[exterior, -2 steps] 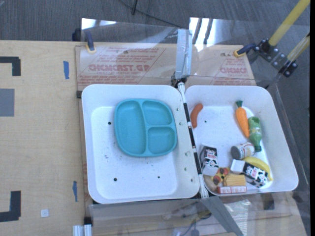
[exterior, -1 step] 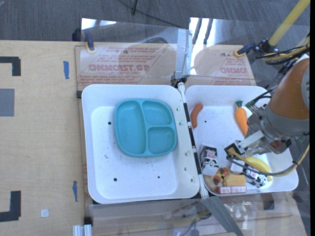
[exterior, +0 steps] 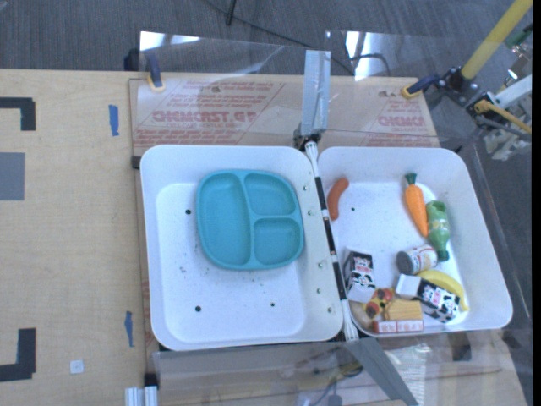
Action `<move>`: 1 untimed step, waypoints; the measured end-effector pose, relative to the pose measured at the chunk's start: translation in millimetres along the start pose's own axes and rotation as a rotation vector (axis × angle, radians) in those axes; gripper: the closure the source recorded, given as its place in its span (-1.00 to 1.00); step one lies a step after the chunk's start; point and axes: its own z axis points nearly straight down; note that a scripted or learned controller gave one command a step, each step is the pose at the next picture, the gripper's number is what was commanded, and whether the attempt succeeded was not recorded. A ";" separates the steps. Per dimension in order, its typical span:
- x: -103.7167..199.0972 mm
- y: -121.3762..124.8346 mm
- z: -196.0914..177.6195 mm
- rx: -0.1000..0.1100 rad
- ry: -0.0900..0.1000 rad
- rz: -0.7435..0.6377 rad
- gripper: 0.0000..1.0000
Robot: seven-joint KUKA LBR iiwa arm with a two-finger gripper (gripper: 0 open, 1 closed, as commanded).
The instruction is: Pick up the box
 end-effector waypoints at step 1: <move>0.0 -0.1 0.1 0.000 0.000 0.000 -1.00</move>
